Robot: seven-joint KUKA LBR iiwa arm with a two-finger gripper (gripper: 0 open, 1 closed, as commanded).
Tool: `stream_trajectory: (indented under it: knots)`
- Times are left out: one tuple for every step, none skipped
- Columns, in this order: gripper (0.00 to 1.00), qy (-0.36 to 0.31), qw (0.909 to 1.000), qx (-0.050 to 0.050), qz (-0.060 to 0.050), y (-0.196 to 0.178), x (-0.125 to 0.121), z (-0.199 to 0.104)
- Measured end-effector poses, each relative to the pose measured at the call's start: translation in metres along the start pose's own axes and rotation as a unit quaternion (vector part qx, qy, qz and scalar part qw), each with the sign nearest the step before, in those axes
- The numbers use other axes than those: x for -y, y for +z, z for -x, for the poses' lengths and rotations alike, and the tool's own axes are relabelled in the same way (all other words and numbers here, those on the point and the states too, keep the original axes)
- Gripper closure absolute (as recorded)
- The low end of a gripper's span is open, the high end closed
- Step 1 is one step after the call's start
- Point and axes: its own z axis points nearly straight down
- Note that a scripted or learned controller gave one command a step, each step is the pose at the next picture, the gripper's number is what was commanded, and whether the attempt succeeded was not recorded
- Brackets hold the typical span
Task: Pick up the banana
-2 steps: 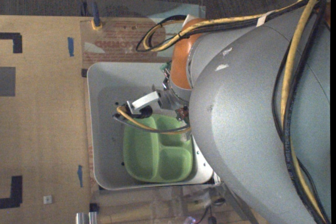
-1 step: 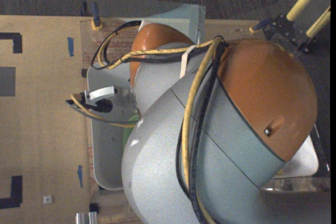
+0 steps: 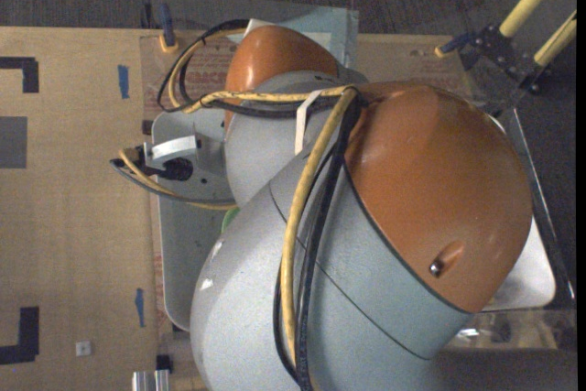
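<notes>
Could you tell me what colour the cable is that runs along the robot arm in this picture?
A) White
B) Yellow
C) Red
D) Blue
B: a yellow cable runs beside black ones down the grey arm and loops across it just below the smaller orange cap.

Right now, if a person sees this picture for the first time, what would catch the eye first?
The big grey robot arm with orange domed joint caps takes up the middle and right of the view, very close to the camera. A yellow cable bundled with black ones runs along it. At the left lies the flat tan board with black corner marks.
</notes>
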Motion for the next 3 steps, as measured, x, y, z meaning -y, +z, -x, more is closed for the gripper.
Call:
stream_trajectory:
  knots:
    - [1.00,-0.137,0.9902,0.027,-0.003,0.032,-0.016,-0.015]
    - [1.00,0.003,0.9998,0.022,0.002,-0.097,0.000,0.022]
    - [1.00,-0.185,0.9825,0.023,-0.004,0.029,0.008,0.060]
